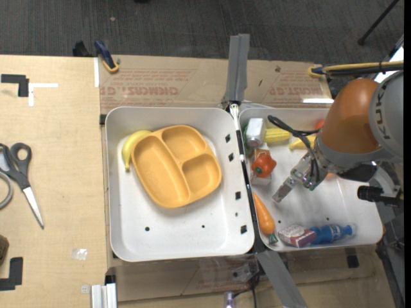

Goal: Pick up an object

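Note:
My gripper (284, 190) hangs over the middle of the right bin (359, 205), pointing down and to the left from the grey wrist with its orange band. A red pepper (262, 164) lies just up and left of it. An orange carrot (264, 214) lies below and to its left, along the bin's left wall. A blue bottle (322, 233) with a red-and-white label rests at the bin's front. At the back lie a white and green bottle (255, 131), a corn cob (277, 135) and a yellow piece (298, 143) partly under the arm. Nothing shows in the gripper.
The left bin (176, 239) holds a yellow divided plate (176, 165) with a banana (131, 145) tucked against its left edge. Scissors (22, 172) lie on the wooden bench at far left. A grey divider bar (238, 69) runs between the bins.

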Available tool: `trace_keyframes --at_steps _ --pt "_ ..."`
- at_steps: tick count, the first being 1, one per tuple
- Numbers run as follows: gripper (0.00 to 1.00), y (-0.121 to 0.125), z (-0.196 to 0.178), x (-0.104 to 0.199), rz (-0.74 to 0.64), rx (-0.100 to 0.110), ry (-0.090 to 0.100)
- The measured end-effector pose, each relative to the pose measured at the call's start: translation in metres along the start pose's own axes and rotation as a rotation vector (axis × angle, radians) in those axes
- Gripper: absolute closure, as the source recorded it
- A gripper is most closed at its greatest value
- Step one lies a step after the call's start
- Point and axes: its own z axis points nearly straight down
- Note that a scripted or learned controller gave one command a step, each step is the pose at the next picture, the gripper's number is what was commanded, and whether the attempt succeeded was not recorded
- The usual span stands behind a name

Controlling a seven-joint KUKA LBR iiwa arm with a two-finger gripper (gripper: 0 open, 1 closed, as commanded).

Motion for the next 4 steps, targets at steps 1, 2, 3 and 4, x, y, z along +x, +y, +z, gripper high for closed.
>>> trace_keyframes --at_steps 1,2,3,4 --pt "0.0 0.041 -0.001 -0.059 -0.052 -0.001 -0.002" --pt "0.0 -0.038 0.0 -0.04 0.08 0.001 0.001" --pt "0.0 -0.026 0.001 0.044 0.033 0.001 0.003" --pt "0.0 0.027 0.0 -0.018 0.243 0.002 0.001"
